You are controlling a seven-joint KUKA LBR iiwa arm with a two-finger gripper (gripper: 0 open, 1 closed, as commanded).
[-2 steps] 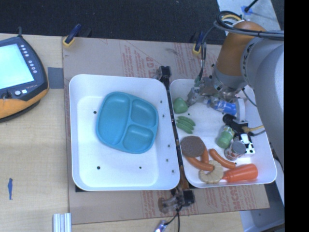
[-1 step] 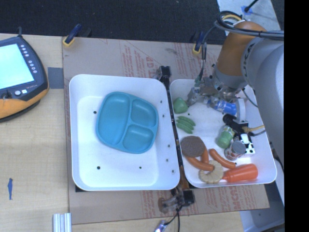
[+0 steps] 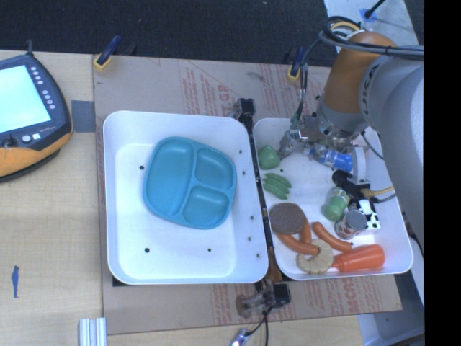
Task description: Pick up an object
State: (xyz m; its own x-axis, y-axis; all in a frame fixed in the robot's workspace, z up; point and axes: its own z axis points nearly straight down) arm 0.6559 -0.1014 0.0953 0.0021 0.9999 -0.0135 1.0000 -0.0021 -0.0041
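The right bin holds several toy foods. A round green piece and a green pea pod lie at its left. Below them are a brown patty, two sausages, a pale dumpling and an orange carrot. A green cylinder and a small can sit at the right. My gripper hangs low over the bin's upper part, just right of the round green piece, with a blue item beside it. I see nothing held.
The left bin holds a blue divided plate. A tablet in an orange case lies at the far left of the bench. Clamps grip the cardboard's back edge. The arm's grey body covers the right bin's far right corner.
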